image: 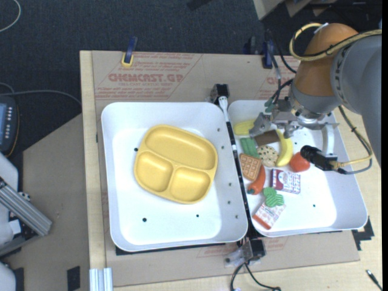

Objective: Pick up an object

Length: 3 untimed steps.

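Note:
My gripper (272,130) hangs low over the back left part of the right bin (339,208), right above a pile of toy food. A brown piece (267,137) lies directly under it, and whether it is held I cannot tell. Around it lie a yellow piece (244,127), a green piece (248,145), a round cookie (268,154), a banana (285,154) and a red tomato-like piece (299,163). Nearer the front are a waffle (249,165), an orange-red carrot (257,182), a red and white packet (285,180), a green leafy piece (274,197) and another packet (266,214).
The left bin (121,223) holds a yellow divided plate (175,163). The grey arm with its orange band (321,59) comes in from the upper right over the right bin's back edge. The right bin's front right part shows bare floor.

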### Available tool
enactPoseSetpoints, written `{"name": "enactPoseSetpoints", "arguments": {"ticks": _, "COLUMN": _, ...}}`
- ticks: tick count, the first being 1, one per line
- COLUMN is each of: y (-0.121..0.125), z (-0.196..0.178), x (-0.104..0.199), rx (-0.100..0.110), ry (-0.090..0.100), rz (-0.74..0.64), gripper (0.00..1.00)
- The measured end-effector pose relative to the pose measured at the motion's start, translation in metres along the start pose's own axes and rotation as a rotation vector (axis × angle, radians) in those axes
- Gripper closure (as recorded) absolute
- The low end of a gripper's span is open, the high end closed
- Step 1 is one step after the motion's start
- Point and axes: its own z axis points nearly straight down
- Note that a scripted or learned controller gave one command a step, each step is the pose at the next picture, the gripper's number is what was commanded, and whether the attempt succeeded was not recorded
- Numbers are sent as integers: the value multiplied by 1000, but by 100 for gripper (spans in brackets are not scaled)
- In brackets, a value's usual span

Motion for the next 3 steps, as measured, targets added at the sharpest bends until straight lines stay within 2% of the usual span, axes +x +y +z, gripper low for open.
{"name": "enactPoseSetpoints", "arguments": {"ticks": 1, "y": 3, "z": 26, "x": 1, "rx": -11, "ry": 3, "rz": -1, "gripper": 0}}
{"name": "enactPoseSetpoints", "arguments": {"ticks": 2, "y": 6, "z": 11, "x": 1, "rx": -23, "ry": 0, "rz": -1, "gripper": 100}}
{"name": "enactPoseSetpoints", "arguments": {"ticks": 3, "y": 11, "z": -33, "x": 1, "rx": -14, "ry": -2, "rz": -2, "gripper": 100}}
